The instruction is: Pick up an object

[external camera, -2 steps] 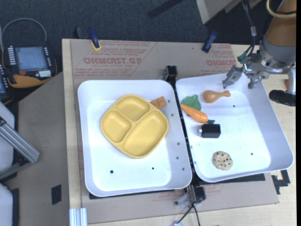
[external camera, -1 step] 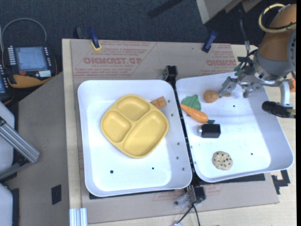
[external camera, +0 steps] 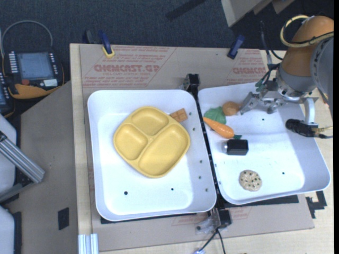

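Your claw [external camera: 247,104] is low in the right bin [external camera: 296,163]; I cannot tell its state. It may push the small tan ball [external camera: 230,108] against the carrot [external camera: 218,126] and miss.

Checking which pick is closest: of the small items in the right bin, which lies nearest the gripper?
The small round tan ball, at the bin's far side just left of the gripper. The orange carrot, black block and cookie lie farther away.
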`<state>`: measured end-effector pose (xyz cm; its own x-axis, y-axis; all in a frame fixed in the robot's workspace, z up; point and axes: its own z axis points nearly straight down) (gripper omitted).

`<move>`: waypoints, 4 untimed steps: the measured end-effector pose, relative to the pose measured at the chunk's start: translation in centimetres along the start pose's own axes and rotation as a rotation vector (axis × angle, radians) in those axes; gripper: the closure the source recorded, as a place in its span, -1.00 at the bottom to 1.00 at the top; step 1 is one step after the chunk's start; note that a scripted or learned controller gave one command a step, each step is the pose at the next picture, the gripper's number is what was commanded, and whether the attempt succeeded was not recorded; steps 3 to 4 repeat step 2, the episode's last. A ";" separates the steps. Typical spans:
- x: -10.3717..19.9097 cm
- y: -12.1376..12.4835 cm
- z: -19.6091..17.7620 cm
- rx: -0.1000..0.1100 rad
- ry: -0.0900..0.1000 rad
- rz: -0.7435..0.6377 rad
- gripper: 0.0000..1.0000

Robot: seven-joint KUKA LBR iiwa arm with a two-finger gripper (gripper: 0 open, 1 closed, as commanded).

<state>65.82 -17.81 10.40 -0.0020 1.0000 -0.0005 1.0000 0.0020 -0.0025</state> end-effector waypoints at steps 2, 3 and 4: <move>0.3 0.4 -5.9 -0.009 -0.002 0.000 1.00; 0.3 0.4 -5.9 -0.009 -0.002 0.000 1.00; 0.3 0.4 -5.9 -0.009 -0.002 0.000 1.00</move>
